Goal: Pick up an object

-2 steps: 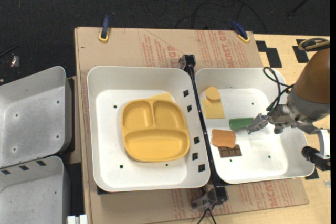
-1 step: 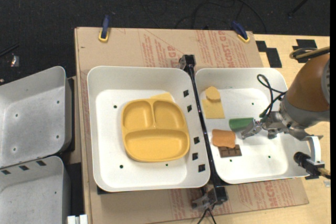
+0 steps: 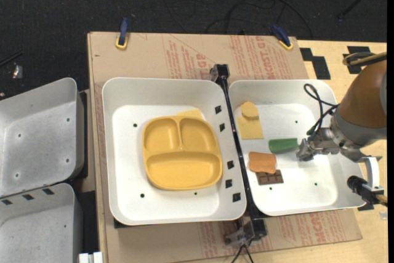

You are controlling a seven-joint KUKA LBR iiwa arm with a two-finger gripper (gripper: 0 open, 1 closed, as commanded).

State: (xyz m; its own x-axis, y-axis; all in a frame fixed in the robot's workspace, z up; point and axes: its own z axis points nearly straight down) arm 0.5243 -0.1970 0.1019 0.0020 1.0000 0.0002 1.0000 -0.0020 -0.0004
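Observation:
In the right bin lie a green block, an orange-brown piece, a small dark brown waffle-like piece and a pale yellow slab with a round lump on top. My gripper hangs low in this bin, just right of the green block's right end and nearly touching it. The grey arm with its orange band reaches in from the right.
The left bin holds a yellow divided plate. A black divider with clips runs between the bins. Bare white floor of the right bin lies to the front right of the gripper. Grey metal trays sit off the bench at left.

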